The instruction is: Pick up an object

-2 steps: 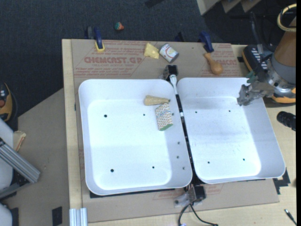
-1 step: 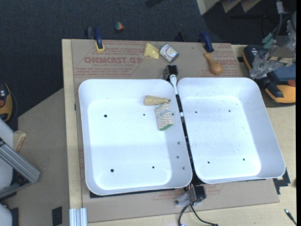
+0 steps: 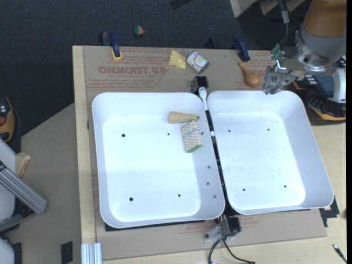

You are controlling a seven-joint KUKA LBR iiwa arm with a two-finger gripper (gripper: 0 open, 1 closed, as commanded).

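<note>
While the gripper hovers above the right bin's far rim, fingers' state unclear, it must reach the patterned packet.

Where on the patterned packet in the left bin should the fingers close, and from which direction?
Probably across the patterned packet's narrow width at its middle, coming straight down. It lies flat, longer than wide, its top end by the tan cone-shaped piece, so the long sides give the freest room. The gripper hangs above the right bin's far edge.
</note>
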